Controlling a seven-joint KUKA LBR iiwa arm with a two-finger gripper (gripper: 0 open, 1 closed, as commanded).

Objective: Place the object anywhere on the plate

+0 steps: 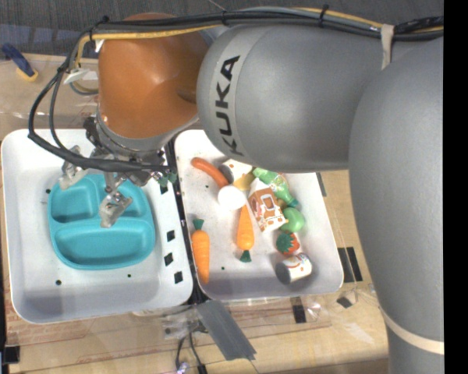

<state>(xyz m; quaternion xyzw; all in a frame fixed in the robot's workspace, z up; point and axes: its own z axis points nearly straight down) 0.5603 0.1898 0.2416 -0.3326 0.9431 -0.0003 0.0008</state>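
A teal divided plate (78,244) lies in the left white bin (31,287). My gripper (91,191) hangs low over the plate's upper compartments, below the orange wrist band. Its two fingers stand apart, one (67,176) at the plate's upper left rim and the other (113,206) over the plate's middle. It is open, and only teal plate shows between them. The graspable objects lie in the right bin (218,287), among them two carrots (246,228) (200,254), a white ball (230,198) and a red sausage-shaped piece (208,170).
The right bin also holds a small printed carton (267,209), green toy pieces (294,219), a red berry-like toy (288,243) and a grey-white can (294,269). The big grey arm (296,76) covers the bins' upper right. Black cables (43,107) loop over the left bin's top.
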